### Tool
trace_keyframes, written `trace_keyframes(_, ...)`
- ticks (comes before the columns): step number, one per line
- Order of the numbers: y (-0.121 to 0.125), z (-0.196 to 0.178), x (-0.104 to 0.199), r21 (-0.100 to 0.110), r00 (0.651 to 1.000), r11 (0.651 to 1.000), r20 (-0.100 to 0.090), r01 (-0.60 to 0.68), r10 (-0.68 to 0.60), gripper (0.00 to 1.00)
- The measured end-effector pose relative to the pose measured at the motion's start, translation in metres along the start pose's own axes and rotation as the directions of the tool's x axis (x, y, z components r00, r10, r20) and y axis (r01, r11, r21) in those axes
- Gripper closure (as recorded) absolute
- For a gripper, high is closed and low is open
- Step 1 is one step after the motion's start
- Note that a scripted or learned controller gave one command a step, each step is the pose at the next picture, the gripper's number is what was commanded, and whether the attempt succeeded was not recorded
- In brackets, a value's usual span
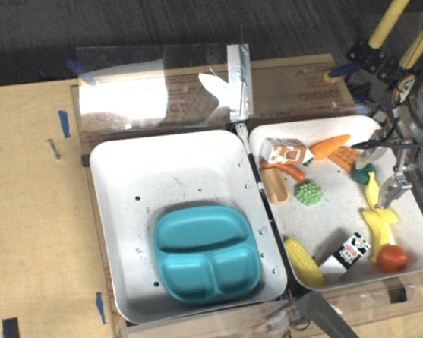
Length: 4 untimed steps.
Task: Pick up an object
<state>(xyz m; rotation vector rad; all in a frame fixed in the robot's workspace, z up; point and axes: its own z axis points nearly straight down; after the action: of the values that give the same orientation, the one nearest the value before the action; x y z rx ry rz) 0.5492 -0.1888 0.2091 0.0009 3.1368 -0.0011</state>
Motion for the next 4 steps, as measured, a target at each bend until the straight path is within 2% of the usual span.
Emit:
trace_keyframes(1,-0.015,0.113,-0.008,0.002,0.985,0.985,0.004,0.17,-0.17,0.0)
trace_keyframes(2,0.0,0.12,-0.108,-0.004,0.998,1.0,-0.052,0.029,-0.029,0.0)
trace_keyframes(3,0.051,0.119,-0.11,0.012,0.992,0.993,-0.038,-0.122,0.122,0.0)
trace_keyframes(4,0.088,0.119,-0.095,0.007,0.986,0.986,-0.002,-0.167,0.167,0.0)
